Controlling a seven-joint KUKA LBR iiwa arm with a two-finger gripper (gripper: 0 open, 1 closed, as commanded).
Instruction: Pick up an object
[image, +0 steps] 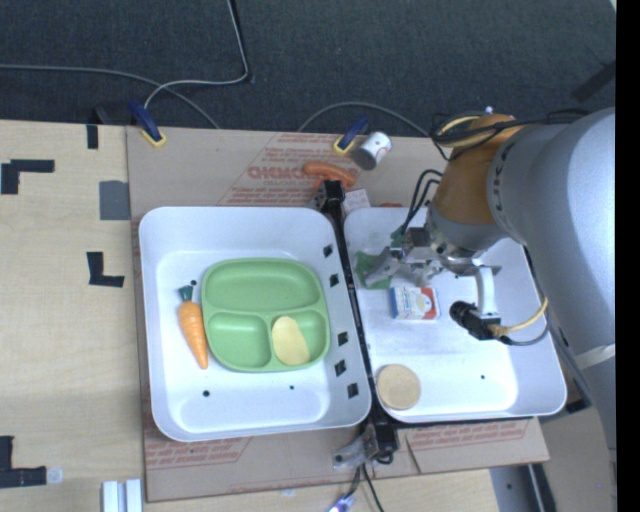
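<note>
1. Your gripper (412, 258) is down low in the right bin (520, 385), near its upper left corner, with the grey arm (560, 190) and its orange band (470, 190) looming over it.
2. I can't tell you the claw's state from here: the wrist and cabling hide the tips, so whether it's spread or closed on anything is unreadable.
3. Closest candidates: a small green thing (378, 268) right at the tool, and a little white packet (413, 302) with red and blue print just below it.
4. The packet looks light, flat and probably slick; I'd judge you want its edges, since a flat top gives the pads nothing.
5. The green piece is blurred, possibly soft; pinch across its narrow width.
6. A round tan disc (398, 386) sits at the bin's lower left corner: thin, hard to get under.
7. Over in the left bin (240, 415), a green divided tray (265, 290) holds a yellow piece (291, 341), and a toy carrot (193, 330) lies beside the tray.
</note>
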